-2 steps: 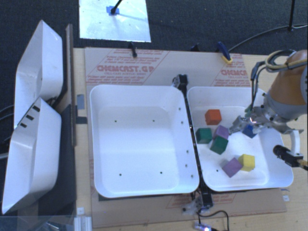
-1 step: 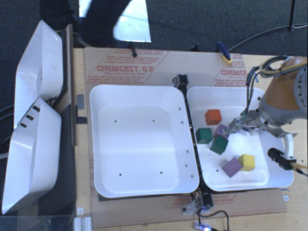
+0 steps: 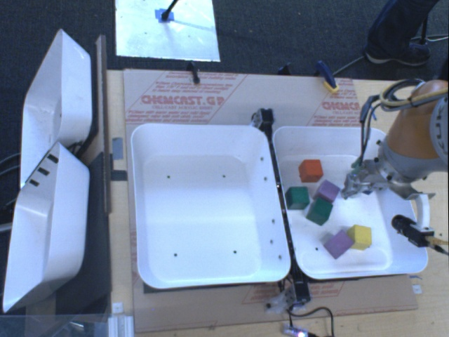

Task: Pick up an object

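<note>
Hand [image 3: 353,186], its grip state impossible to tell, hangs just beside the purple block [image 3: 327,190]; descend centred over it, avoiding the 2 green blocks [image 3: 319,210].

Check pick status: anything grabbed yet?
Done: the arm is over the right bin, claw down beside the upper purple block. In hand: nothing visibly held. Left: grasp and lift; all six blocks lie in the bin, including the orange block.
</note>
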Motion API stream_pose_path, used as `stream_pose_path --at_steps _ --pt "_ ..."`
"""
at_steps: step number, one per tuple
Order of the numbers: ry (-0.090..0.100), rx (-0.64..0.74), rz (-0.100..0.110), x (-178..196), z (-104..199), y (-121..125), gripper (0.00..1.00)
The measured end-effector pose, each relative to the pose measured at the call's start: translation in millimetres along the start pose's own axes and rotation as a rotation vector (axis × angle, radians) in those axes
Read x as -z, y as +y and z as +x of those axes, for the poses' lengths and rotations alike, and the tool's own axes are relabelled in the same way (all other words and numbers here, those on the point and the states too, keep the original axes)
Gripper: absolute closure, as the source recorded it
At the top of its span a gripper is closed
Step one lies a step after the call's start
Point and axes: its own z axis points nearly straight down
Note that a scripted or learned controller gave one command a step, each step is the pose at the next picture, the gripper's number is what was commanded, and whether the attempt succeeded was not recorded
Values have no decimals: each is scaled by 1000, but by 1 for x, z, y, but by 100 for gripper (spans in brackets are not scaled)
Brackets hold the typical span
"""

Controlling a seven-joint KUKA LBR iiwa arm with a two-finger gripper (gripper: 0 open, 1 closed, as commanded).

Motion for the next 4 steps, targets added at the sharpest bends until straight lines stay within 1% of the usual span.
stream_pose_path --at_steps 1,2,3,4 --pt "-1 -1 -1 61 -2 3 100" --pt "-1 -1 0 110 -2 4 100" --pt "-1 -1 1 147 -1 5 100" --pt "1 2 4 144 40 14 100"
